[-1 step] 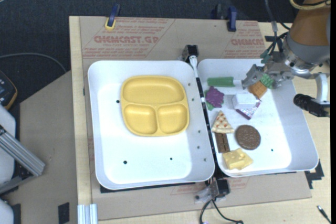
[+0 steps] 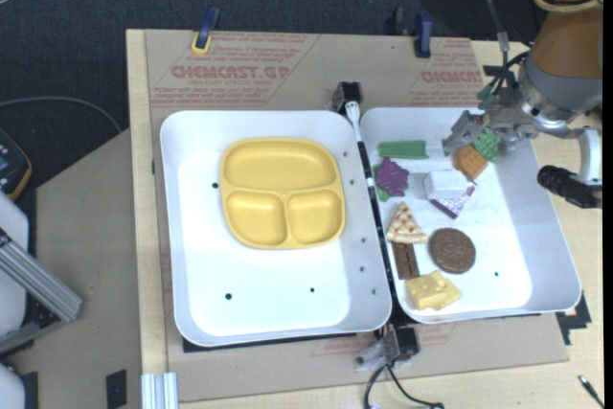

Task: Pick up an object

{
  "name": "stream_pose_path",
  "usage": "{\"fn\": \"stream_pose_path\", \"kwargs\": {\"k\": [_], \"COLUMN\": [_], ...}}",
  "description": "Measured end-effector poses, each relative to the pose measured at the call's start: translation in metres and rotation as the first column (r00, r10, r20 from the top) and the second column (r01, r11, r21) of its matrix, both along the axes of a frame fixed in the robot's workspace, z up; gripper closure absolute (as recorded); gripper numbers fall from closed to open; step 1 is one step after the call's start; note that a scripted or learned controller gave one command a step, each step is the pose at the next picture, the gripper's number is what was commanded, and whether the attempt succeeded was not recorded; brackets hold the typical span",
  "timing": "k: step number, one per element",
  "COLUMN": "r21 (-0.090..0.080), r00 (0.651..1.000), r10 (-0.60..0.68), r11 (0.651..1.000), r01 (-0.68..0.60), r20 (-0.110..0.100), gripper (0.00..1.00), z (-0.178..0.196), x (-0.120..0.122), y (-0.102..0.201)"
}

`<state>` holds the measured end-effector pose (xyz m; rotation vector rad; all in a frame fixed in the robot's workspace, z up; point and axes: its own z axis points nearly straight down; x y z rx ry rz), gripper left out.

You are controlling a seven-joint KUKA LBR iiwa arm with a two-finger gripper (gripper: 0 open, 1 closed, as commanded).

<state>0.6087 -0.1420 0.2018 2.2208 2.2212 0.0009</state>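
Observation:
The right bin (image 2: 536,244) holds several toy foods: a green bar (image 2: 400,149), purple grapes (image 2: 390,176), a pizza slice (image 2: 404,224), a brown chocolate bar (image 2: 407,259), a round brown cookie (image 2: 451,250), a yellow cheese wedge (image 2: 433,290) and a white and purple wrapper (image 2: 450,197). My gripper (image 2: 479,137) hangs over the bin's far right part. Right at its tip sit an orange-brown piece (image 2: 469,163) and a small green piece (image 2: 489,146). I cannot make out whether either is held.
The left bin (image 2: 192,283) bears a yellow three-compartment tray (image 2: 283,192). A black divider (image 2: 364,177) with a clamp runs between the bins. The arm's orange band (image 2: 570,14) stands over the bench's right rear corner. Cardboard lies under both bins.

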Motion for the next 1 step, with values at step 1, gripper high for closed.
{"fn": "stream_pose_path", "kwargs": {"k": [1], "r21": [0.002], "r00": [1.000], "r10": [0.000], "r11": [1.000], "r01": [0.000], "r20": [-0.008], "gripper": [0.00], "z": [-0.0623], "x": [-0.0013], "y": [0.0065]}}
